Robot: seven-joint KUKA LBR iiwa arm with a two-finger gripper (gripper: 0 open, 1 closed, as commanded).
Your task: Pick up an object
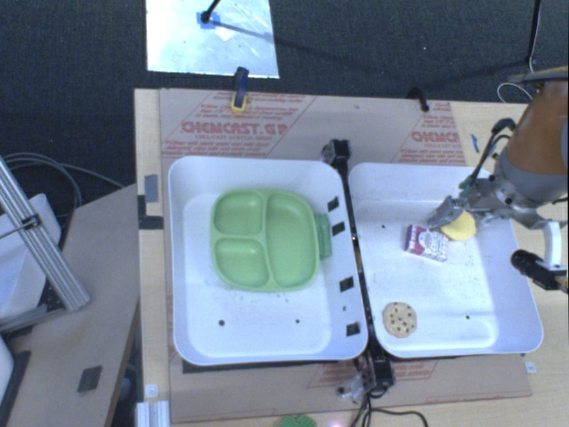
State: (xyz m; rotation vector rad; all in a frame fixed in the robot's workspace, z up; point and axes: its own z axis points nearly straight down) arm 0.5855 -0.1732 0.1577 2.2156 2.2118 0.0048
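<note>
In the right bin [498,327] a small red and white packet [427,242] lies near the middle. Just right of it sits a yellow rounded object [461,229]. A round cookie [399,318] rests near the bin's front left corner. My gripper [447,213] reaches in from the right and hangs low over the spot where the packet and the yellow object meet. Its tip is right at the yellow object's upper left edge, and the wrist covers part of that object.
The left bin [191,327] holds a green divided plate [265,240]. A black-clipped divider [348,238] runs between the two bins. The grey and orange arm [538,149] crosses the right bin's far right side. A black part [533,267] juts over the right rim.
</note>
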